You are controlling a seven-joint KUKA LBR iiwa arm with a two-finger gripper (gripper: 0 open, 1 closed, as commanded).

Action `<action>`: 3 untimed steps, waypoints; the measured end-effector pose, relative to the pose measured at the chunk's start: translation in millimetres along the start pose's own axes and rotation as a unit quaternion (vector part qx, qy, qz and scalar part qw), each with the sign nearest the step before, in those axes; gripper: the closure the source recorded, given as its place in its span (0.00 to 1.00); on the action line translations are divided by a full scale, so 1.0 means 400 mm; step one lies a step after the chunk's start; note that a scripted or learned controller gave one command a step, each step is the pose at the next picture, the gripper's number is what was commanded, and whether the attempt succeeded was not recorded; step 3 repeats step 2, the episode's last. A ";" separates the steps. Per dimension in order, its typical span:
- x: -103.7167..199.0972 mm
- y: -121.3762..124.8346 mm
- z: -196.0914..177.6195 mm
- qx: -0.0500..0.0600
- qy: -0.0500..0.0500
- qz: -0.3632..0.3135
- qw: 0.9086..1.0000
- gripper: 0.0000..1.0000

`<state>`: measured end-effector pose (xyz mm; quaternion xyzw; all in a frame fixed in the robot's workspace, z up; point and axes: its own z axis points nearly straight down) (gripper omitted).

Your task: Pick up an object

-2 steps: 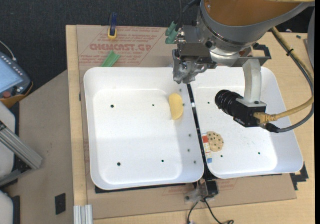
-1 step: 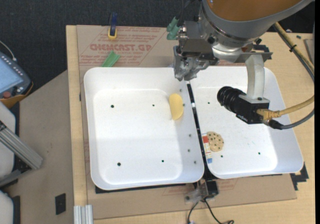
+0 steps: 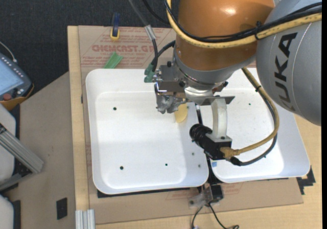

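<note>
At frame centre we see the end effector (image 3: 168,101) low over the left bin (image 3: 102,120), right edge. A pale yellow object (image 3: 181,115) sits just beside it. Grip state: we cannot tell.

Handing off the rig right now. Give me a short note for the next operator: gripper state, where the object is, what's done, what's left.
Gripper: low over the left bin, near its right edge; wrist hides the fingers, state unclear.
Object: a small yellowish piece lies just right of the gripper, by the divide with the right bin. Not visibly held.
Done: arm reached in over the bins.
Left: confirm a grasp, then lift.
</note>
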<state>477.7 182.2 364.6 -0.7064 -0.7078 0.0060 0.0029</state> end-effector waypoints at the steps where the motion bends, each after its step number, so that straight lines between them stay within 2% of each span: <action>1: 0.085 0.003 0.124 -0.002 0.001 -0.001 1.000 1.00; 2: -0.001 0.194 0.087 -0.009 0.002 0.004 1.000 1.00; 3: -0.001 0.194 0.087 -0.009 0.002 0.004 1.000 1.00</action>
